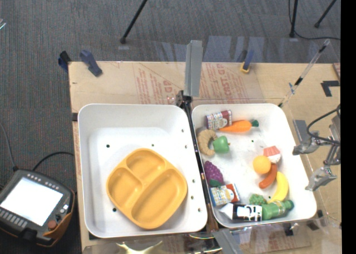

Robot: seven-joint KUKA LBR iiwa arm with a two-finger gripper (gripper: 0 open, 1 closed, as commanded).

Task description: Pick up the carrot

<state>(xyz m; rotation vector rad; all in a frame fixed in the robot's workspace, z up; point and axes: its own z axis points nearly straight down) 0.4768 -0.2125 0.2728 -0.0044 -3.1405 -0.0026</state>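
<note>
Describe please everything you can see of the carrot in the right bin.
The carrot is a small toy, smooth and plastic-looking, with an orange tapered body and a short green top at its right end. It lies flat, almost horizontal, near the far wall of the right bin, its tip pointing left toward a small can with a red label. The tip seems to touch or nearly touch that can. Nothing holds it.

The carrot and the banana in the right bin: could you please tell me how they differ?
The carrot is orange with a green stem end; the banana is plain yellow. The carrot lies straight, near the bin's far wall; the banana curves, near the front right corner. Both are toy foods lying flat in the right bin.
</note>
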